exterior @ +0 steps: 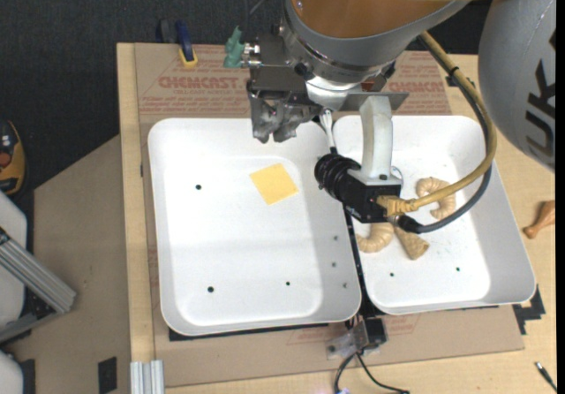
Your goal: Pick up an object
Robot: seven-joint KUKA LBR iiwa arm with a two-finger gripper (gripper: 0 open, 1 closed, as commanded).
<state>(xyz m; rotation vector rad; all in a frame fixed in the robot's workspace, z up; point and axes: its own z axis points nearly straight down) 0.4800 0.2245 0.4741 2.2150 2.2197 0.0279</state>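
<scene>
1. Yellow flat square [274,183]: you will find it lying in the left bin [177,233].
2. Gripper [278,125]: it hangs over that bin's far edge; you cannot tell its jaw state.
3. Tan pieces [402,229]: these lie in the right bin [477,282].

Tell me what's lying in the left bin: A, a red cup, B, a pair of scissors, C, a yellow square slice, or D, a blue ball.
C: a flat yellow square slice lies on the floor of the left bin.
</scene>
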